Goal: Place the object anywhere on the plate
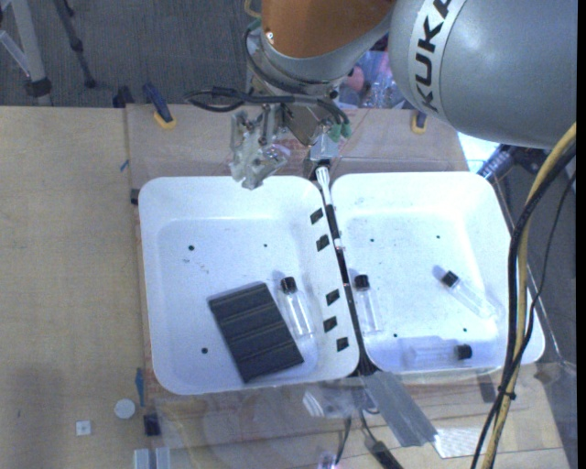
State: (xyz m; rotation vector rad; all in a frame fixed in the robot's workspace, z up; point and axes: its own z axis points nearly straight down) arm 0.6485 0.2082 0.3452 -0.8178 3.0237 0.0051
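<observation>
The gripper (261, 160) is hanging over the far rim of the left bin (174, 220), under the arm's orange band (311, 23); how far its fingers are parted cannot be told, and nothing is visibly showing between them; a dark ridged plate (255, 332) is lying in the near part of the left bin, with a clear vial (295, 304) sitting just beside its right edge; three more clear, black-capped vials are lying in the right bin (485, 197), one (365, 302) near the divider, one (465, 290) towards the right wall, one (438, 352) by the near wall
</observation>
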